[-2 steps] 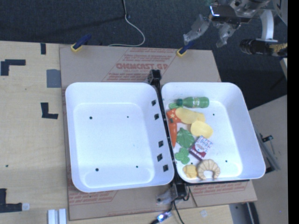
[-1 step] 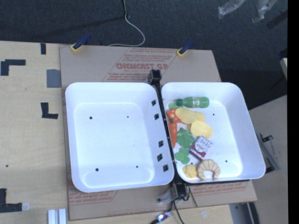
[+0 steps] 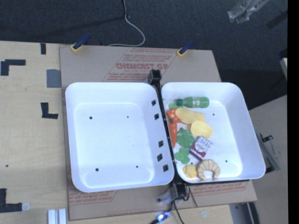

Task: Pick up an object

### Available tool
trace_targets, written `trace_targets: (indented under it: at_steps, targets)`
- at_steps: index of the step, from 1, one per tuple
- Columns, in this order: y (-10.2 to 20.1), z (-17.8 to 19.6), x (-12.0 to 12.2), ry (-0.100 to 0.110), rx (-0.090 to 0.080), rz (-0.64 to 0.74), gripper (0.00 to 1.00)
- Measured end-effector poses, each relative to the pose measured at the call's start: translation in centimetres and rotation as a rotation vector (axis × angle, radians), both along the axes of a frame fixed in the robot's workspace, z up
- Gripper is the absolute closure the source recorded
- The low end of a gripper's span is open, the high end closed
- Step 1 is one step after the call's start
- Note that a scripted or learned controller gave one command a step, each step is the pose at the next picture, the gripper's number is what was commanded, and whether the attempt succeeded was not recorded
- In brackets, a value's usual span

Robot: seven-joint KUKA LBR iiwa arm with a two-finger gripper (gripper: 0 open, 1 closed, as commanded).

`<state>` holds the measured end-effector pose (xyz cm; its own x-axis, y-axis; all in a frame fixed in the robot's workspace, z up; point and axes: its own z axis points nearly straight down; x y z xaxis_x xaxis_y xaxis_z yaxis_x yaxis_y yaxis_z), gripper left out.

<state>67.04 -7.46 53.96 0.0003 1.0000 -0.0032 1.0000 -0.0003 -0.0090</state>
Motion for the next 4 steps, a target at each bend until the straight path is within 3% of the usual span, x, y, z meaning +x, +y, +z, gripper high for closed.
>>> trace_targets:
  at_steps: [1, 2, 3, 4]
  targets:
    - [12.5, -10.4, -1.0, 0.008, 0.006, 0.012, 1.00]
    - [14.3, -0.1, -0.1, -0.014, 0.004, 0.004, 1.00]
    - [24.7, -13.3, -1.8, 0.010, 0.001, 0.010, 1.00]
    - [26.8, 0.0, -0.1, -0.017, 0.006, 0.005, 1.00]
